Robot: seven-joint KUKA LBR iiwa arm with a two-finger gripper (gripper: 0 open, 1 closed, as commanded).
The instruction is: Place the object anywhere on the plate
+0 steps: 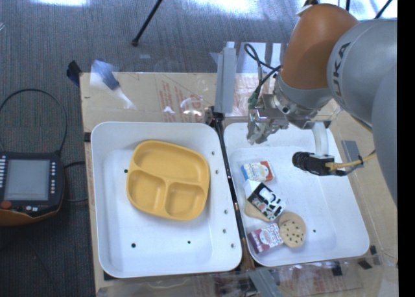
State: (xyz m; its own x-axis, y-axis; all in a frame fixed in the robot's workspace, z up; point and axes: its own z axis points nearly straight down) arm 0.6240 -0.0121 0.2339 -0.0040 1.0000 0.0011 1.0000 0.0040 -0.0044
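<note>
A yellow plate (170,180) with three compartments lies in the left white bin (110,237). The right white bin (337,224) holds several small items: a blue and white carton (257,172), a black and white packet (266,200), a round tan cookie (292,229) and a red packet (264,238). My gripper (258,132) hangs over the back left corner of the right bin, just behind the carton and apart from it. I see nothing held in it.
A tan wedge (249,210) lies beside the black and white packet. A black cylinder with a cable (312,161) juts from the arm over the right bin. A divider ridge (227,185) separates the bins. A teach pendant (29,182) sits far left.
</note>
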